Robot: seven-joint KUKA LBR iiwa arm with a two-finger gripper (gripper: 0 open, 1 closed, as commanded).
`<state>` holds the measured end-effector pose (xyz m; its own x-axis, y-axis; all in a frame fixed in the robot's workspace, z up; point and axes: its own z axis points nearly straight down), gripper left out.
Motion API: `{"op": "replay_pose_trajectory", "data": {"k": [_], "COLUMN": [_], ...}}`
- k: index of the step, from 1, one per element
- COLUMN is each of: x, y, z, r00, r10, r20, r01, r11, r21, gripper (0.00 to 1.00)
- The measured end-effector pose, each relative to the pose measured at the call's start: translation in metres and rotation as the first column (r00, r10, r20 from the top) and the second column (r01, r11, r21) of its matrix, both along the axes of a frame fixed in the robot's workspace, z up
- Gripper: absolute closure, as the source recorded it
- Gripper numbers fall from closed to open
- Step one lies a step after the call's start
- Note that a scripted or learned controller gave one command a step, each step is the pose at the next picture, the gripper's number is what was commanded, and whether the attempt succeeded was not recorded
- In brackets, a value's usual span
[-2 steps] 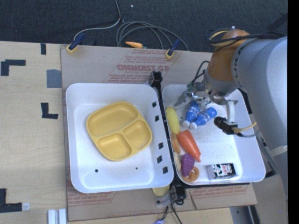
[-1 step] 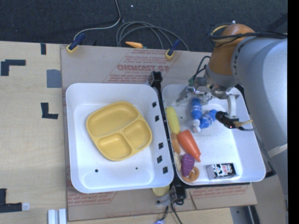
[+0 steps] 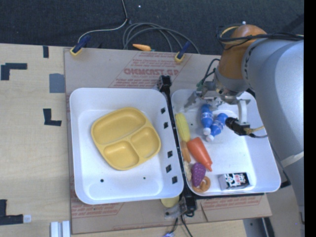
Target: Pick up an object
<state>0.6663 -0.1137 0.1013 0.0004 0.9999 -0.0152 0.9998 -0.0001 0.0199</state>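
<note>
A yellow divided plate [image 3: 125, 138] lies in a white bin [image 3: 81, 132]. An orange carrot [image 3: 199, 152], purple grapes [image 3: 198, 173], blue bottles [image 3: 211, 119]

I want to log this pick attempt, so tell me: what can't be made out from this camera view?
- Gripper fingers: blurred and under the wrist; open or shut unclear.
- Blue bottles: contact with the gripper too small to tell.
- Black-and-white carton: print too small to read.
- Purple grapes: the item beneath is mostly covered.

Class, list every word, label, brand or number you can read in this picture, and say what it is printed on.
"CHEMCAST GP", in red on the brown board under the bins; the smaller red lines below it are too blurred to read.
Print on the small black-and-white carton in the right bin: too small to read.
</note>
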Motion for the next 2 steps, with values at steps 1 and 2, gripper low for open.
{"op": "replay_pose_trajectory", "data": {"k": [1,2], "x": [0.0003,-0.0019], "y": [-0.0046,-0.0133], "z": [0.0003,-0.0008], "r00": [1.000,1.000], "r10": [0.001,0.000], "r20": [0.001,0.003], "r01": [-0.001,0.000], "r11": [1.000,1.000], "r21": [0.005,0.001], "gripper": [0.00,0.00]}}
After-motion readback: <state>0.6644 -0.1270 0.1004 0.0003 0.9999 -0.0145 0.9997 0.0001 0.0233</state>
